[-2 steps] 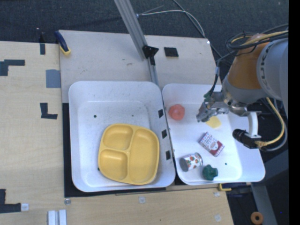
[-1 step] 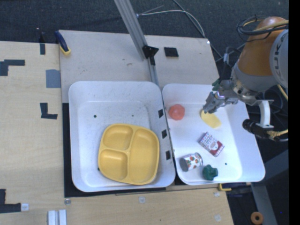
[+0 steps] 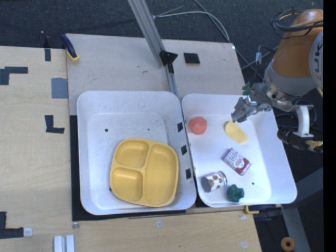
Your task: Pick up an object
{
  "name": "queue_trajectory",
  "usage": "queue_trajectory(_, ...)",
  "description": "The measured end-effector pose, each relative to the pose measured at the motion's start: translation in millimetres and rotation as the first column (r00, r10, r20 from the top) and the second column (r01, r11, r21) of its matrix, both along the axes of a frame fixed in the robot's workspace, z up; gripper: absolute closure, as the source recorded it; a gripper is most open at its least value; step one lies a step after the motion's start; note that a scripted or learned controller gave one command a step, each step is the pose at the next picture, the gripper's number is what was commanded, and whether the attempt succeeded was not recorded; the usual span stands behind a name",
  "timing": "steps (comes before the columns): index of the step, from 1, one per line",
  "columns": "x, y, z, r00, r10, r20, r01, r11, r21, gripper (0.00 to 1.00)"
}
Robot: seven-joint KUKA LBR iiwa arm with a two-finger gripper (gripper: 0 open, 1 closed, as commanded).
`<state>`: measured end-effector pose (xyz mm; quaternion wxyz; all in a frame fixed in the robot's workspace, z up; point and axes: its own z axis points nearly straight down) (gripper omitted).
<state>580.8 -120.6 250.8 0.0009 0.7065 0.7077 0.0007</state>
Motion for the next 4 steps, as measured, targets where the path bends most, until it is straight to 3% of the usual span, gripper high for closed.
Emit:
queue_trajectory(1, 6.6, 53.5, 4.0, 1.0, 0.006, -0.003, -0.006, 1.0, 0.002, 1.0)
queue_trajectory(3, 14.5, 157.8, -30.3, 1.0, 0.005, -0.006, -0.005, 1.0, 0.001, 1.0)
queue_trajectory(4, 16.8, 211.8, -20.9, 1.0, 0.006, -0.003, -0.006, 1.0, 0.002, 1.0)
